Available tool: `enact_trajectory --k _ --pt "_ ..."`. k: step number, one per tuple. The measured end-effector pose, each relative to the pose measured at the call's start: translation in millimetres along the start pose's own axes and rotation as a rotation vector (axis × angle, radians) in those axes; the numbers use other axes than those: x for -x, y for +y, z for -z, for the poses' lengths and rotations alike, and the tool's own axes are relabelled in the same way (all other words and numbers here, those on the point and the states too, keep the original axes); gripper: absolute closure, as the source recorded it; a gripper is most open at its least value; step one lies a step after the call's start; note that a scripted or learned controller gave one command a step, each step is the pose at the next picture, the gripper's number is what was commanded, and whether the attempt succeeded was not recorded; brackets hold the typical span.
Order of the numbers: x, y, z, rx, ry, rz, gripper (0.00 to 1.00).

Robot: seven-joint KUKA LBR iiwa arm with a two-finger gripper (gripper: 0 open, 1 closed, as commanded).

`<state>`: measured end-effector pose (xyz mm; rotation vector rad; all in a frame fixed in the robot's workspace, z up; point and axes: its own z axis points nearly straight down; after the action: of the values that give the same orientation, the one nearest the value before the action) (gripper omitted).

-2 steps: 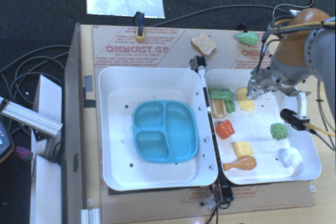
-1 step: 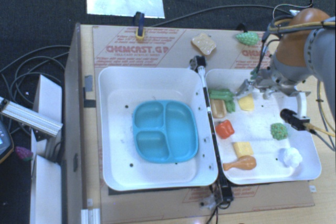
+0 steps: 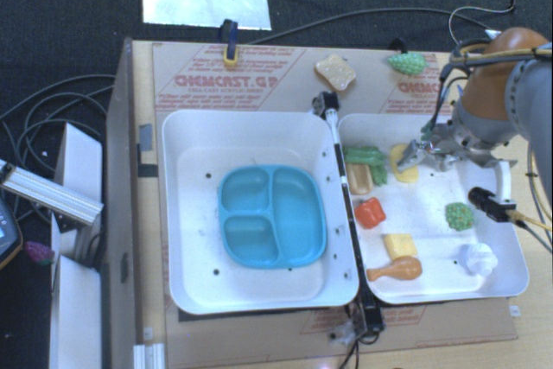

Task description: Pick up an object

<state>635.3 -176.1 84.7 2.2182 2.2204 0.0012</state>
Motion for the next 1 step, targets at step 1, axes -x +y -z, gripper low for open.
enact_trajectory --k 1 --pt "-33.7 34.2 0.5 0.000 0.002 0.004 0.00"
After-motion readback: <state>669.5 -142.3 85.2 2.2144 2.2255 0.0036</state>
